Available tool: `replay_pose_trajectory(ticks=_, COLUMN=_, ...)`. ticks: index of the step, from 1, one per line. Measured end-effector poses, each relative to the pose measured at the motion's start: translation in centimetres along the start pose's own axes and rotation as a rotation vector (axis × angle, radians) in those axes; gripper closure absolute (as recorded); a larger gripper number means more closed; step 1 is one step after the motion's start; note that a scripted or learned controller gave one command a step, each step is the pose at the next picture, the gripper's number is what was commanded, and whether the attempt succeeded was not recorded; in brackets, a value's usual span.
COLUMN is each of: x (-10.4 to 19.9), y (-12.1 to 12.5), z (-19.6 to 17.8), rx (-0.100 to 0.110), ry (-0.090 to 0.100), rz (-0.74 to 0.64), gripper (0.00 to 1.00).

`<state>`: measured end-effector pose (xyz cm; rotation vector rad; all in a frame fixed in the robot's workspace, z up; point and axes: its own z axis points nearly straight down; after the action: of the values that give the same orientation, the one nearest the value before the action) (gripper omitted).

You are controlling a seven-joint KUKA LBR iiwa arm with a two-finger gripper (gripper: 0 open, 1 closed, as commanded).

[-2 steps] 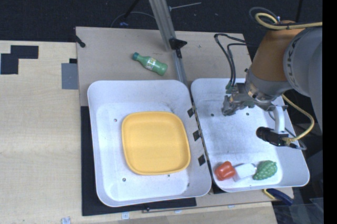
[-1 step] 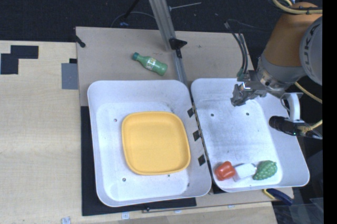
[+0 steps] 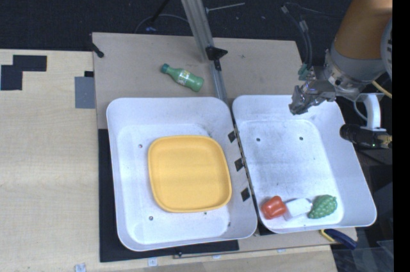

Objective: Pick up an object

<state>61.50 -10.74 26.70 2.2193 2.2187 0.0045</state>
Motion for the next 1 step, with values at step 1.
replay_pose_trajectory(ticks=1, x=5.95, y=0.86, z=1.24, rx=0.006, ry=0.001, rz=-0.004, gripper=1.00)
